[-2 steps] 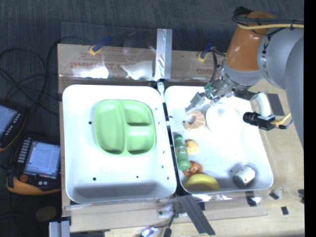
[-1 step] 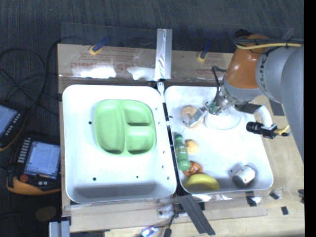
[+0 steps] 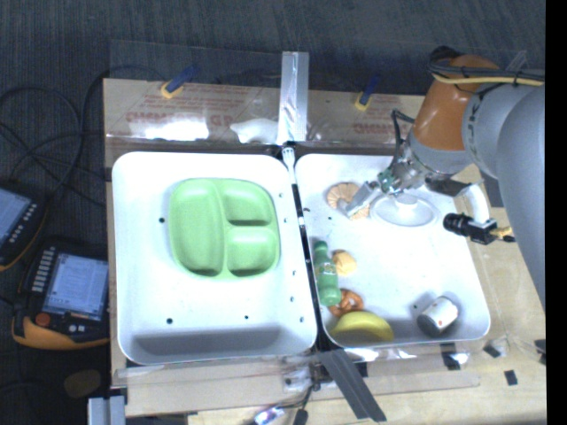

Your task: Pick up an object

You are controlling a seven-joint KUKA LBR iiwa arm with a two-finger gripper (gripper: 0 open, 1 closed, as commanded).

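Observation:
My gripper (image 3: pixel 361 204) reaches down-left from the orange-banded wrist (image 3: pixel 440 122) into the far part of the right bin (image 3: pixel 461 264). Its tip is right beside a pale orange shell-shaped object (image 3: pixel 339 194), on that object's right side. A clear glass item (image 3: pixel 405 210) lies just right of the gripper. Along the bin's left wall lies a green bottle (image 3: pixel 325 274), with a small tan piece (image 3: pixel 345 261) next to it. At the near edge are an orange toy (image 3: pixel 351 301), a yellow banana (image 3: pixel 363 327) and a grey-white cylinder (image 3: pixel 438 313).
The left bin (image 3: pixel 142 317) holds a green divided plate (image 3: pixel 223 226). A metal divider post (image 3: pixel 293 87) stands at the back between the bins. The arm's grey body (image 3: pixel 518 166) overhangs the right bin's right edge, with a black fitting (image 3: pixel 465 225) beside it.

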